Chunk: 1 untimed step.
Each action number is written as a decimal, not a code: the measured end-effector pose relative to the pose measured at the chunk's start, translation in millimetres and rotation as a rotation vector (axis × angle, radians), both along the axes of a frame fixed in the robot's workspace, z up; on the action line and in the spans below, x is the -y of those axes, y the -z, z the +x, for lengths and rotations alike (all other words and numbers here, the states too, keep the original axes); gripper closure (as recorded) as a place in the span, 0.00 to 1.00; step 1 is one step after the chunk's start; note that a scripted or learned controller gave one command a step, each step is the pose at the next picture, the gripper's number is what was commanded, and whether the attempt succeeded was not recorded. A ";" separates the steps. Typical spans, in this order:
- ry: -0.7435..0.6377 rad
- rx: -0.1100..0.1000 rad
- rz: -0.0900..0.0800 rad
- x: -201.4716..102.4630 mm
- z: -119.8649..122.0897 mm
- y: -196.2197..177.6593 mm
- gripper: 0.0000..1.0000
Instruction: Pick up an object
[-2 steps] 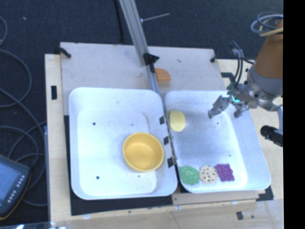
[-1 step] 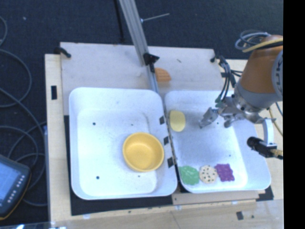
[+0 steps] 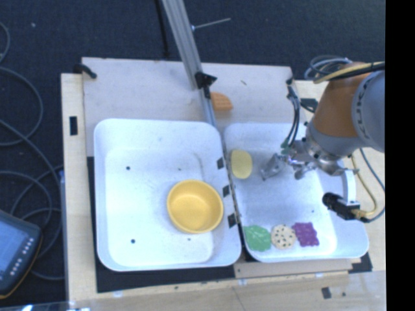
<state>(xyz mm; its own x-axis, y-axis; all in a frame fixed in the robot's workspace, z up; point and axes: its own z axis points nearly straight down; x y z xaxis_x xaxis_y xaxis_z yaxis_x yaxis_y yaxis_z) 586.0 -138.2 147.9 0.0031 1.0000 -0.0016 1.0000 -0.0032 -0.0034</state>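
My gripper (image 3: pixel 285 170) hangs low over the upper middle of the right bin (image 3: pixel 337 235), its two grey fingers spread apart with nothing between them. A pale yellow rounded object (image 3: pixel 241 164) lies just left of the gripper, against the bin's left wall and apart from the fingers. Along the right bin's front edge sit a green piece (image 3: pixel 257 237), a round spotted cookie (image 3: pixel 283 236) and a purple piece (image 3: pixel 305 234). A yellow bowl (image 3: pixel 194 205) stands upright in the left bin (image 3: pixel 123 173).
An orange object (image 3: pixel 221 102) lies on the bench behind the bins, next to a slanted metal rail (image 3: pixel 185 34) that runs down between them. Cables (image 3: pixel 353 206) trail from the wrist over the right bin's right side.
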 end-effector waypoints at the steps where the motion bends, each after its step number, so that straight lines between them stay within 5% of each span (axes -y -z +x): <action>1: -0.001 0.002 -0.001 1.2 -0.3 49.4 0.00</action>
<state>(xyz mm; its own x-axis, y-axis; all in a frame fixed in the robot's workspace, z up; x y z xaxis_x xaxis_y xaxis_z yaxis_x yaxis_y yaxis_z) 585.6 -139.4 98.5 0.0018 1.0000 -0.0022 1.0000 -0.0018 -0.0017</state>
